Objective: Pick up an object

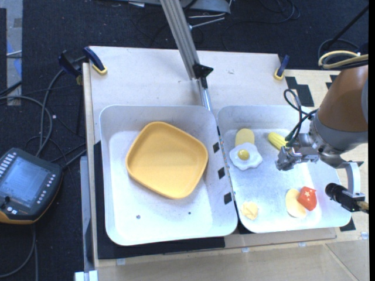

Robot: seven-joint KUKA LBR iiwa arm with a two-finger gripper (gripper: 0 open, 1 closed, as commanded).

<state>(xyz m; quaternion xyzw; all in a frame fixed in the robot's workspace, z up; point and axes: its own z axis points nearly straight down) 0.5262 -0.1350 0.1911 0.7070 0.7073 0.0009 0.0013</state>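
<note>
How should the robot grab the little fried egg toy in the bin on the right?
The fried egg lies flat on the floor of the right bin, so coming straight down from above looks best. Pinching across its white edges is probably the safest grip, since the yolk is low and rounded. A yellow piece sits close behind it, so close the tool side to side.

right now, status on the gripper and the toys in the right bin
Gripper low over right bin, nothing seen held. Fried egg and corn nearest. Path clear.
</note>
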